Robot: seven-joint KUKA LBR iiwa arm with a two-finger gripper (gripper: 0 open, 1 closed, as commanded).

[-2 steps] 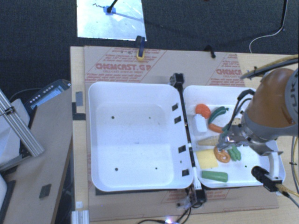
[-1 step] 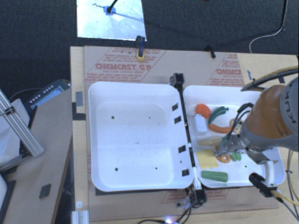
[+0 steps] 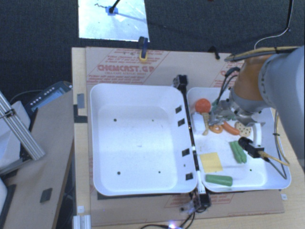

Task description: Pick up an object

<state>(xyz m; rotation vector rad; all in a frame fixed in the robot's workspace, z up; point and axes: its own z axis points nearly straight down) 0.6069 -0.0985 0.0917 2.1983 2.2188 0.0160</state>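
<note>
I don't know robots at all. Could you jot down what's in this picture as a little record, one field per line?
Arm: grey with an orange band, reaching in from the right over the right bin
Gripper: low among the toys in the right bin; grip not clear
Beside gripper: red ball, orange piece
Nearer the front: yellow square, green pod, green cylinder
Left bin: white, shallow

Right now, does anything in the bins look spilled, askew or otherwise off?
Nothing stands out. The toy items, a red ball, yellow square and green pieces, lie loose inside the right bin, none over the rim. The gripper is down among them near the ball.
</note>
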